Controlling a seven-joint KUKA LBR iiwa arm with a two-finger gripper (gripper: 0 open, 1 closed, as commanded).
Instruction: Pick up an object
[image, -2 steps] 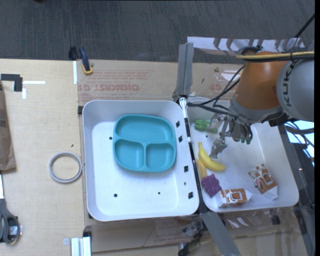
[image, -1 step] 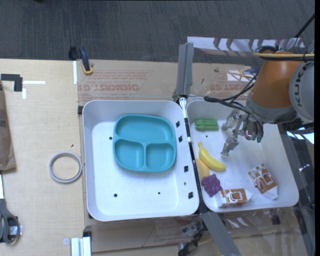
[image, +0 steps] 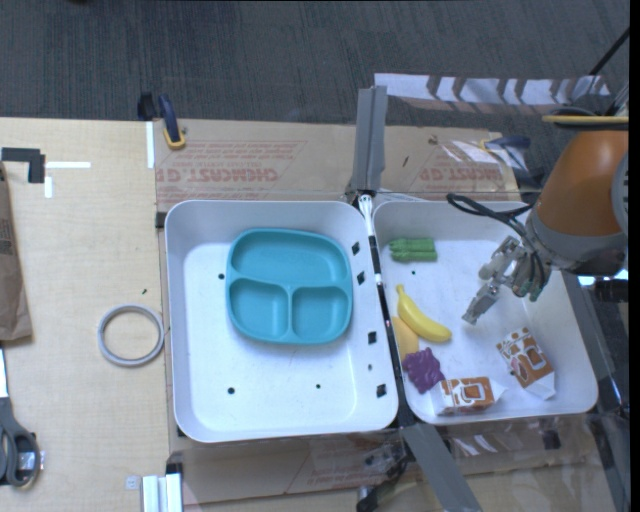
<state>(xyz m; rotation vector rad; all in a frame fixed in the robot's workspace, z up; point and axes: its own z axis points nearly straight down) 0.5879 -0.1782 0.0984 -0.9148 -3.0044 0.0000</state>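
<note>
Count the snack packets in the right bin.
2. One snack packet lies at the near edge beside the purple grapes; the other packet lies to its right, below the gripper. None seems hidden.

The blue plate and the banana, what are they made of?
The blue plate looks like smooth, matte plastic: one even teal colour, moulded dividers. The banana is probably toy plastic too, being uniformly yellow with a slight sheen, though real fruit can't be ruled out.

A tape ring (image: 131, 334) lies left of the bins (image: 180, 330).
</note>
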